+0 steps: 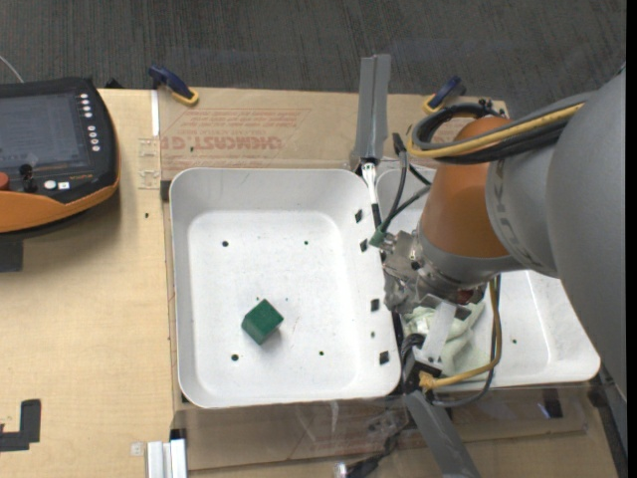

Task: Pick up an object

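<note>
arm (518, 187) grey, orange band, reaches over right bin (557, 337). left bin (199, 267) white, shallow. gripper (443, 332) low in right bin beside pale crumpled object (460, 335); whether apart or together, cannot tell. green cube (263, 321) small, solid-coloured, tilted, lower-left bin floor.

Faint red print runs across the cardboard sheet (234, 132) that lies on the desk (80, 307) behind the left bin (184, 267). The letters stand upside down and mirrored from this angle, in one large line with a smaller line above it, and they are too pale and blurred to make out as words. The teach pendant (50, 157) at the left edge of the desk has a lit screen and a column of round buttons, but nothing on either can be read.
</note>
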`<state>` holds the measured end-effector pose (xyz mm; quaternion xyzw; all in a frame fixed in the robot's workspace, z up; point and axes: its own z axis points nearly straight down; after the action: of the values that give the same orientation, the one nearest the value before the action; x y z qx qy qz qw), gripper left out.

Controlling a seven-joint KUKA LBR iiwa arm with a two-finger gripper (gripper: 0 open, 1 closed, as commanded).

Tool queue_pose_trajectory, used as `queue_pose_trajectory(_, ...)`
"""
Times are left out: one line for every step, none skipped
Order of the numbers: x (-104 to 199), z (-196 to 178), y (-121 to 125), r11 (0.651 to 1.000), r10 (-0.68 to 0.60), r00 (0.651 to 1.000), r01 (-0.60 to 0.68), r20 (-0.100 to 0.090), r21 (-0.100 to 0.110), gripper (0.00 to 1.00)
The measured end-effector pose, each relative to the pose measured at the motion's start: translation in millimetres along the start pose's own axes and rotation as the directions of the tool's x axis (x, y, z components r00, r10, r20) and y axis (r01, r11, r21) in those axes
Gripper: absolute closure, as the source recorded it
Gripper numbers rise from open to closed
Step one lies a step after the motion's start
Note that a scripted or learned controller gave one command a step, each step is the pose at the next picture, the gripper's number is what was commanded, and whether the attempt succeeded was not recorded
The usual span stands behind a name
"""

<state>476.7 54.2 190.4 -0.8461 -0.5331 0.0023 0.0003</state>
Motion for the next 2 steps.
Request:
queue_pose_trajectory(110, -1, -20, 0.998, -0.057, 0.998, 0.057, 0.002, 0.000, 1.00)
queue_pose_trajectory(64, -133, -30, 1.000, -0.001, 1.000, 0.001, 0.000, -0.002, 1.00)
